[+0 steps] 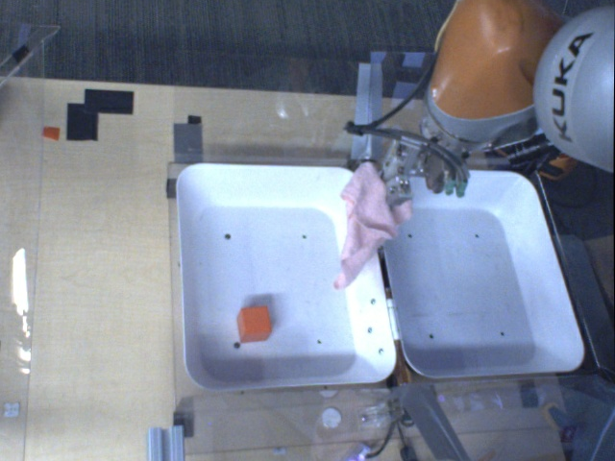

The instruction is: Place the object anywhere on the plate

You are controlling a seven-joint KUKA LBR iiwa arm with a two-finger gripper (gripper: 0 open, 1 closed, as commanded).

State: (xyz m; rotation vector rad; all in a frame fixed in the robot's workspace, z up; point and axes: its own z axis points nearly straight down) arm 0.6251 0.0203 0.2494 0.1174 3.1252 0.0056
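The grey arm's two-finger tool (397,182) hangs over the far edge of the seam between the two shallow white plastic bins, its fingers pinching the top of a limp pale pink cloth (365,221). The cloth dangles below the tool, draping across the seam into the left bin (207,257). Far to the tool's lower left, a small orange cube (255,324) sits on that bin's floor. The right bin (519,257) lies beneath the tool's right. Both rest on a light wooden tabletop (86,277).
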